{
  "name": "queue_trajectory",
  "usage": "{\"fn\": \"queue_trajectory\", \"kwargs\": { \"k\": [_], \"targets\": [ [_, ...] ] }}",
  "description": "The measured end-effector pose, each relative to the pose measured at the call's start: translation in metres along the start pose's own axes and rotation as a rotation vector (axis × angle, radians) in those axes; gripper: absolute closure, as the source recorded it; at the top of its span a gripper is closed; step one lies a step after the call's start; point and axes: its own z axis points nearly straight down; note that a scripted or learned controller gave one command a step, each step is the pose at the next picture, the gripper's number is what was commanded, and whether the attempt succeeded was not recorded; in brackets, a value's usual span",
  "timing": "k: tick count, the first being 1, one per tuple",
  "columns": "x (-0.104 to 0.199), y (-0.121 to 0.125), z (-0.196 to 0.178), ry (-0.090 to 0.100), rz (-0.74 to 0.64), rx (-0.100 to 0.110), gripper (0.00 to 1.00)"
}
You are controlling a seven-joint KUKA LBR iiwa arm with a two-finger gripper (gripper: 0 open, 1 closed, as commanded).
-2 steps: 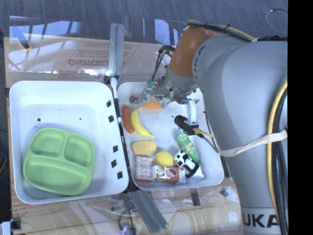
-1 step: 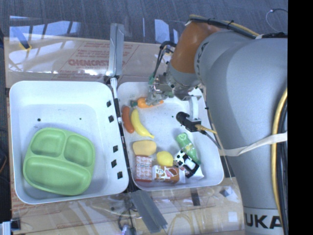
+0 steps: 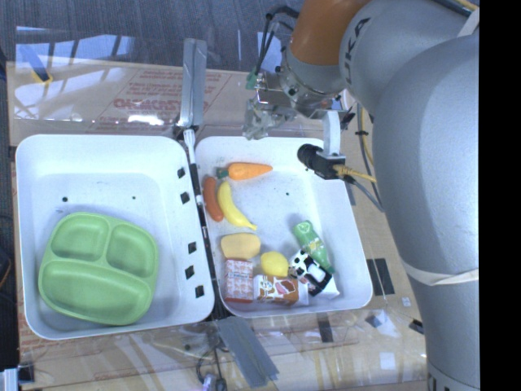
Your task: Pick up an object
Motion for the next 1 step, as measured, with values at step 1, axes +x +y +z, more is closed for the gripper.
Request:
{"fn": "queue_trajectory", "kwargs": {
  "k": [1],
  "targets": [
    [-0.0573,0.0030,-0.0100,-0.001,-0.216,0.000,1.00]
  ]
}}
